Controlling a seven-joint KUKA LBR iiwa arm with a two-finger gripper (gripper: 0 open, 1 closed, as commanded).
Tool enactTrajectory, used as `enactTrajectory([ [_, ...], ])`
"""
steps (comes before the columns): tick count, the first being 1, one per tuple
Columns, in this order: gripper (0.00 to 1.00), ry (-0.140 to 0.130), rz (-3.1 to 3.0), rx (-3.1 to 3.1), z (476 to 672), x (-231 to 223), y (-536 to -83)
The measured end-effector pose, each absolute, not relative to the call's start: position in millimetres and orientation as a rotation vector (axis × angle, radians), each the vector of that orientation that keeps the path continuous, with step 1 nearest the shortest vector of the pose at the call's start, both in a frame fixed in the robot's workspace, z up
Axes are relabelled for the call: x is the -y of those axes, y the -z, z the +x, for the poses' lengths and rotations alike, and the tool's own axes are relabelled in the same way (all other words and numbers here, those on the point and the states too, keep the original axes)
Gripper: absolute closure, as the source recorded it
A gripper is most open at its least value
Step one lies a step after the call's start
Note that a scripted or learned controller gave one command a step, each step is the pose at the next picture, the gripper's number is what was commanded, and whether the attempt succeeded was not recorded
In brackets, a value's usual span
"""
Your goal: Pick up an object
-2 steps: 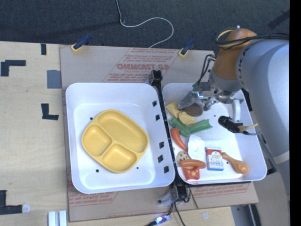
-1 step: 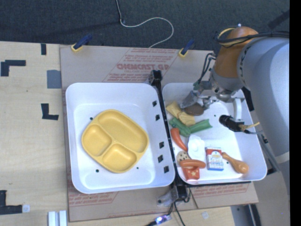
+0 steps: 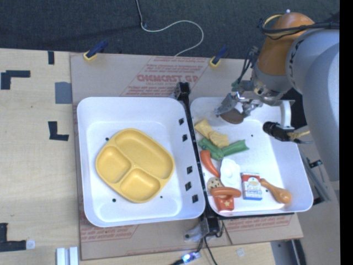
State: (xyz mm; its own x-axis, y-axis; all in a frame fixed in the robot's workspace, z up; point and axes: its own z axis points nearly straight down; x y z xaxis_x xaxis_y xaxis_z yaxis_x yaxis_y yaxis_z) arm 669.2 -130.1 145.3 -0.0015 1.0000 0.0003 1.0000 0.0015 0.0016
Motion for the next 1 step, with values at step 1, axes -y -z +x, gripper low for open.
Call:
enactTrajectory([
  [1,1.0,-0.004,2.218,-2.222,665.3,122.9,-205.1],
])
